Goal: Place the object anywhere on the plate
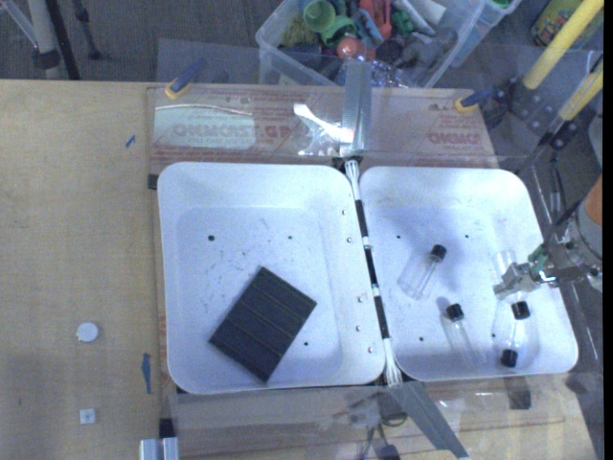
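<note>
A dark ribbed rectangular plate (pixel 263 321) lies flat and turned at an angle in the front part of the left bin (pixel 182 199). Several small clear vials with black caps lie in the right bin (pixel 460 195): one (pixel 421 269) near its middle, one (pixel 458 322) in front of that, and two (pixel 517 316) (pixel 508 355) near the front right corner. My gripper (pixel 508 282) reaches in over the right bin's right side, just above and behind the two right-hand vials. Nothing can be made out in its grasp.
A clear tote of colourful toys (pixel 383 12) stands behind the bins. A metal divider (pixel 369 257) runs between the two bins. The wooden bench (pixel 67 218) stretches to the left, with a small white disc (pixel 87 332) on it.
</note>
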You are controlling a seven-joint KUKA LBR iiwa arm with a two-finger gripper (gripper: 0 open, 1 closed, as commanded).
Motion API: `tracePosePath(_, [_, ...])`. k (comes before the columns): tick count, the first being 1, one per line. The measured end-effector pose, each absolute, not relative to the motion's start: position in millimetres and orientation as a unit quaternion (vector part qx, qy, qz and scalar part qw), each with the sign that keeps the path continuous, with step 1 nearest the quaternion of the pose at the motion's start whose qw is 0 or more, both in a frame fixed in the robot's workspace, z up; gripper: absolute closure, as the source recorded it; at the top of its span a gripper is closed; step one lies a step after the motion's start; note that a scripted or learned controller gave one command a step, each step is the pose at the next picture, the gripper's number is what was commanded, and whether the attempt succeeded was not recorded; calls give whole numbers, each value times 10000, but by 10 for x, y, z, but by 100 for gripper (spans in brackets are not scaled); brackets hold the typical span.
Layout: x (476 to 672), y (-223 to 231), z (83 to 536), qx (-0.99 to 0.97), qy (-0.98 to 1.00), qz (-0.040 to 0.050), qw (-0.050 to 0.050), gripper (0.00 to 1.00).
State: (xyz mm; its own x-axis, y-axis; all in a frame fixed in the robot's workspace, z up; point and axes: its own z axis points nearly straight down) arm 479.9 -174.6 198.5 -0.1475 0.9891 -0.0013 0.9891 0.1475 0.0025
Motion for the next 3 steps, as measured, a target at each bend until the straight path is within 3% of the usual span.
tracePosePath(1, [5269, -1043, 1475, 7351, 6780, -1, -5, 100])
tracePosePath(2, [5532, -247, 2227, 6398, 7685, 1, 4, 100])
tracePosePath(3, [6165, 226, 2336, 6370, 7709, -1, 5, 100])
